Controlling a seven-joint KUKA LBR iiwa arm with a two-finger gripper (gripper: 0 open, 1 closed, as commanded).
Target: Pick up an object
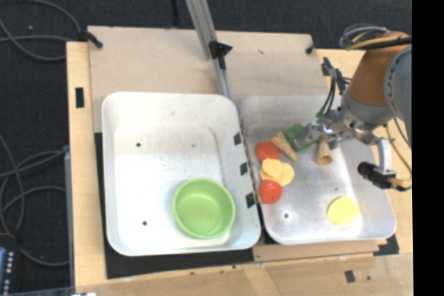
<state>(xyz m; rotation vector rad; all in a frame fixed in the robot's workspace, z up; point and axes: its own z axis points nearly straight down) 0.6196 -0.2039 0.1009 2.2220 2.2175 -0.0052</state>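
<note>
My gripper (318,135) is low in the upper middle of the right bin (374,222), reaching in from the right. Touching its left side lies a small green object (295,132). A tan cone (283,145) lies just left of that, and another tan piece (324,156) sits right below the gripper. Along the bin's left side are a red object (266,150), a yellow piece (277,171) and a red ball (270,191). A yellow disc (342,210) rests near the bin's front.
The left bin (139,121) holds a green bowl (203,208) at its front. A slanted metal post (198,3) rises behind the bins, its foot near the gap between them. The grey and orange arm (374,80) stands over the right bin's right side.
</note>
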